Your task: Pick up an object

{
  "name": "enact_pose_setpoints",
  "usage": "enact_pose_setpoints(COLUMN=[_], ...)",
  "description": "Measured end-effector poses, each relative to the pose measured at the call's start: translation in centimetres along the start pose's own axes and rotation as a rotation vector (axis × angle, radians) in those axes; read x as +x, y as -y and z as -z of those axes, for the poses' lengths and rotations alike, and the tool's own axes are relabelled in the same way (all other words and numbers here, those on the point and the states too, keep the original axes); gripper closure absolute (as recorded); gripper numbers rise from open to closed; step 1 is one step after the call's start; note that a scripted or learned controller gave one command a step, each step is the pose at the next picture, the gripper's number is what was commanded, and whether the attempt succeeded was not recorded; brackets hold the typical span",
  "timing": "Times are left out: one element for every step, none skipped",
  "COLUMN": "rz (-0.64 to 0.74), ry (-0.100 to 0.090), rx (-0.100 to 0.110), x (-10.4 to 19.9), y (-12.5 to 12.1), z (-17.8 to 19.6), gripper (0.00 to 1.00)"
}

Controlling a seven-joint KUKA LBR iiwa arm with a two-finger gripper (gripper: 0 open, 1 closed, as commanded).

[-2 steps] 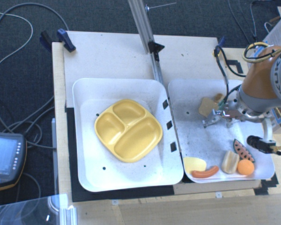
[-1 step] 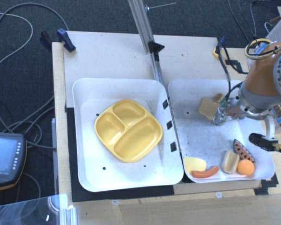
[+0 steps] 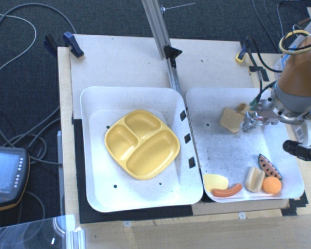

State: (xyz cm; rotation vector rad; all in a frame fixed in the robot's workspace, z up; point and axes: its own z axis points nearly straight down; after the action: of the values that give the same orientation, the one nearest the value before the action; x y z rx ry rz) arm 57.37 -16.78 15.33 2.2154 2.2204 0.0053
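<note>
Left bin (image 3: 93, 139) holds a yellow divided plate (image 3: 142, 144); right bin (image 3: 217, 100) holds toy foods (image 3: 249, 181) (near edge); gripper (image 3: 247, 122) touches a tan block (image 3: 231, 120), grip unclear.

Blue clamp (image 3: 72, 43) sitting at bench's (image 3: 119, 61) far-left corner, metal pole (image 3: 156, 19) slanting up behind the bins, grey cables (image 3: 20, 87) trailing on dark floor, screen device (image 3: 5, 178) lying at left edge.

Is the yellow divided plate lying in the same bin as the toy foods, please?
No, the yellow plate lies in the left bin, while the toy foods are in the right bin.
</note>
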Motion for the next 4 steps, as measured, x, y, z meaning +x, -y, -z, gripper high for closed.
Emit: enact_pose_setpoints(rz=[0.0,-0.001,0.004,0.005], ry=[0.001,0.002,-0.003,-0.004], rx=[-0.001,-0.002,0.005,0.006], x=[-0.1,-1.1,3.6,9.0], y=[0.5,0.4,-0.6,-0.7], z=[4.6,10.2,10.0,10.7], gripper=[1.0,1.0,1.0,1.0])
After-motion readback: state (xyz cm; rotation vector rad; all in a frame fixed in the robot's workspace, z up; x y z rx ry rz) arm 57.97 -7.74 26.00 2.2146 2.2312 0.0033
